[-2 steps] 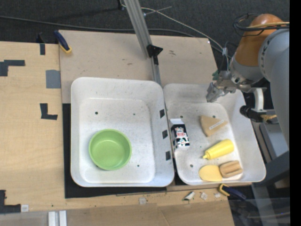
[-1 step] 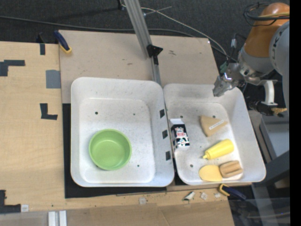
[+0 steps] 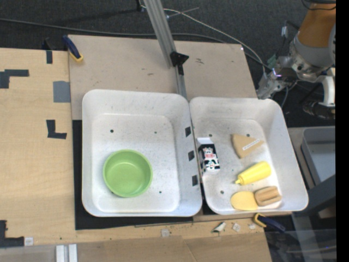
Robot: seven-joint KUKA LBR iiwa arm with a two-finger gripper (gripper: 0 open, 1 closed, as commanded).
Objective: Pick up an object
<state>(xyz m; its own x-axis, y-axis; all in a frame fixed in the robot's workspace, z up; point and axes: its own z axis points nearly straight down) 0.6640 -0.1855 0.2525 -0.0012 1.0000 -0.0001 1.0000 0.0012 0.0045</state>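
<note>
Glossy green round bowl — speckled white left bin.

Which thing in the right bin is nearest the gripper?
The tan wedge, at the top of the right bin, closer to the gripper than the yellow bottle.

1. Bench: tan board top, dark scuffs, sits on a wider wood surface w/ grey tape marks at left.
2. Left bin: white, shallow, speckled, on a black mat; lies toward bench's front-left.
3. Right bin: same type, touching left bin along the middle, reaches bench's right edge.
4. Blue/yellow clamp: at back-left corner.
5. Second clamp: at front-right corner, just beside right bin.
6. Metal pole: slants from back edge down to the bins' seam.
7. Small white scraps: on front edge, near right bin.
</note>
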